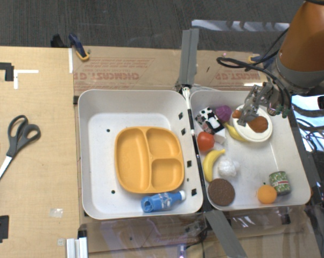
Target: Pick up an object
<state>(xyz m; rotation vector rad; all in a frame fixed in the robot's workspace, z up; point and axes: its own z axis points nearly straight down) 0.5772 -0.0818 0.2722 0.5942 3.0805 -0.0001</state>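
Observation:
My gripper [252, 110] hangs over the back of the right bin [291, 160], its fingers pointing down just above a small white plate [254, 134] that carries a brown rounded object [258, 124]. The fingertips stand close together beside that brown object and an orange piece [237, 113]; nothing shows clearly between them. Around the bin lie a purple object [223, 112], a black-and-white toy [208, 119], a red tomato [205, 141], a banana [211, 162], a white lump [227, 168], a brown disc [222, 192], an orange [267, 194] and a green can [280, 182].
The left bin [92, 160] holds a yellow divided plate [149, 159] and a blue bottle [162, 200] lying by its front wall. Scissors [15, 138] rest on the wooden bench to the left. Cables run behind the right bin.

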